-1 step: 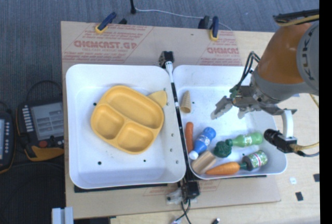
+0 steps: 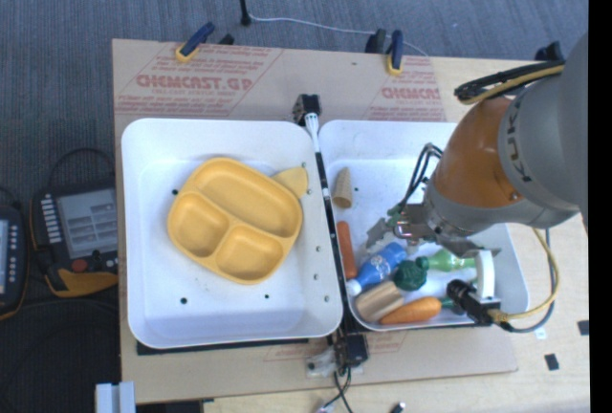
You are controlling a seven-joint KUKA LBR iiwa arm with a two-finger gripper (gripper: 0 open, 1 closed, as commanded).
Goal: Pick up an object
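Observation:
My gripper (image 2: 395, 231) hangs low over the near half of the right bin (image 2: 382, 145), its fingers spread open with nothing between them. Just below it lies a blue bottle (image 2: 382, 262), with a dark green piece (image 2: 412, 275) and a light green item (image 2: 446, 260) to its right. An orange carrot (image 2: 413, 311) and a tan block (image 2: 377, 297) rest against the bin's near wall. A thin red-orange stick (image 2: 345, 247) lies along the left wall, and a tan cylinder (image 2: 341, 186) sits farther back.
The left bin (image 2: 153, 306) holds a yellow divided plate (image 2: 235, 219) and a small yellow wedge (image 2: 293, 179) at the plate's far right. A white piece (image 2: 487, 271) lies at the right bin's near right. The arm's orange band (image 2: 478, 163) covers that bin's right side.

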